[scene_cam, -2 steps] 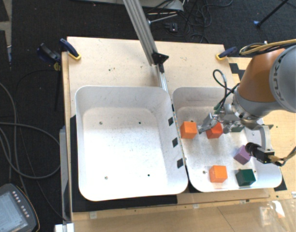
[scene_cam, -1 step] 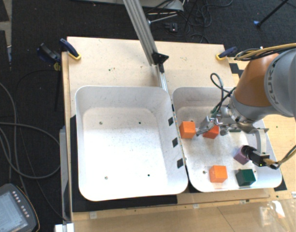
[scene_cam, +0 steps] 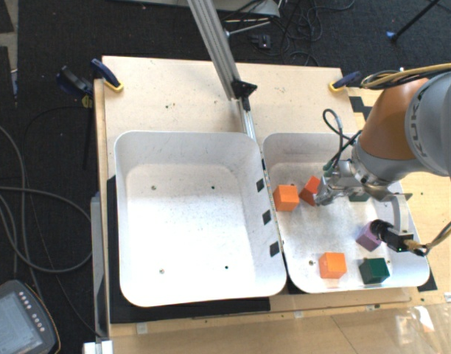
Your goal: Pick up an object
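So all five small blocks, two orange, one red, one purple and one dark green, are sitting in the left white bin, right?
Not quite. The camera view shows the two orange blocks, the red block, the purple block and the dark green block all in the right white bin, not the left white bin.

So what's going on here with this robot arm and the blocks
The grey arm reaches in from the right over the right-hand bin, with its gripper down beside a red-orange block near the bin's middle. An orange cube sits just left of that block. Closer to the front edge lie another orange cube, a green block and a purple block. Nothing is visibly lifted yet.
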You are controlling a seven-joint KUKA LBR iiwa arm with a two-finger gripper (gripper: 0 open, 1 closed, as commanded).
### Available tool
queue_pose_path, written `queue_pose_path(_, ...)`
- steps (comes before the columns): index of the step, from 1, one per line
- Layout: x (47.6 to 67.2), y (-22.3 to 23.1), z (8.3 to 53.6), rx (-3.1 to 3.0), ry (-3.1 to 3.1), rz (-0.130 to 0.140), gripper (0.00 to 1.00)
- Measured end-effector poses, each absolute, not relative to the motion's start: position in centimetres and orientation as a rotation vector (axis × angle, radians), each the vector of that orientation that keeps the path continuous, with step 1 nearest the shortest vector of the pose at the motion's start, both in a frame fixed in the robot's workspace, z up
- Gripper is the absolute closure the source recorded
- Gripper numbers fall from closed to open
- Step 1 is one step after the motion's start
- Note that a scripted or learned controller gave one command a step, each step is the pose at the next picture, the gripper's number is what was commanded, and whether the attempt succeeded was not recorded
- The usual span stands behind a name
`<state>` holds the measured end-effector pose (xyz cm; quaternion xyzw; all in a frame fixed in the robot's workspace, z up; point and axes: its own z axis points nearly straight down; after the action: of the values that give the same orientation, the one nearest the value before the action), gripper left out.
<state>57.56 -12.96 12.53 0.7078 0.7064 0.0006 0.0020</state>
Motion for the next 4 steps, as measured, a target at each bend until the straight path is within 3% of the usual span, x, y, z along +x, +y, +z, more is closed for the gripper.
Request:
queue_pose_path(2,58.0,-13.0,23.9,2.213,2.221,0.005,1.00)
queue_pose_path(3,58.0,-13.0,22.3,2.219,2.224,-0.002,1.00)
queue_pose_path(4,58.3,-7.8,21.5,2.214,2.231,0.001,1.00)
